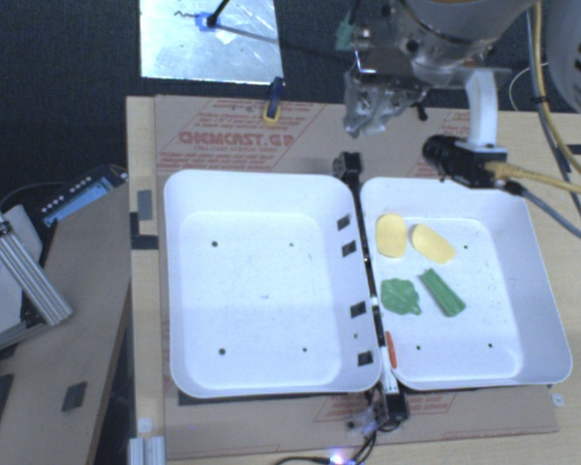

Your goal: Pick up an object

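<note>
Red block lettering runs across the flat brown cardboard sheet [300,129] lying under the two bins, along its far strip just beyond the left shallow white plastic bin [189,197]; it reads roughly "CHEMCAST", followed by two or three more characters, perhaps "GP", too blurred to be sure of. More of the same red print peeks out on that cardboard at the far right and along its near edge, but there it cannot be made out.
</note>
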Controlling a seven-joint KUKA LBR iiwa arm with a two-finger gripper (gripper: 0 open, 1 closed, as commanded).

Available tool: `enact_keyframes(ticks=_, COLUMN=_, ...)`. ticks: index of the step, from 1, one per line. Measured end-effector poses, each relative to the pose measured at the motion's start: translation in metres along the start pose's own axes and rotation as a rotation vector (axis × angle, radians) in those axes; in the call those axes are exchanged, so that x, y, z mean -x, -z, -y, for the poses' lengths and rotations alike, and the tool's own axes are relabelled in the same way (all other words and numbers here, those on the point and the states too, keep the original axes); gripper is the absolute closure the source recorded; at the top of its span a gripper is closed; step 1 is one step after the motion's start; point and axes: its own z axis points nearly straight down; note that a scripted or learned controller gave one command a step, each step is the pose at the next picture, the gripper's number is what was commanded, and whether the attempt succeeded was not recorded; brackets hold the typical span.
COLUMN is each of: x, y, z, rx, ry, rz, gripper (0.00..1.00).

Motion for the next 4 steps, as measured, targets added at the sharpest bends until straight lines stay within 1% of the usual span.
enact_keyframes(ticks=1, x=0.015, y=0.052, z=-0.098, rx=0.006, ry=-0.008, rz=0.000, gripper=1.00)
enact_keyframes(ticks=2, x=0.125, y=-0.107, z=-0.096, rx=-0.020, ry=-0.016, rz=0.004, gripper=1.00)
enact_keyframes(ticks=3, x=0.123, y=-0.077, z=-0.098, rx=-0.002, ry=-0.005, rz=0.000, gripper=1.00)
enact_keyframes(ticks=4, x=0.103, y=-0.038, z=-0.025, rx=-0.004, ry=-0.001, rz=-0.001, gripper=1.00)
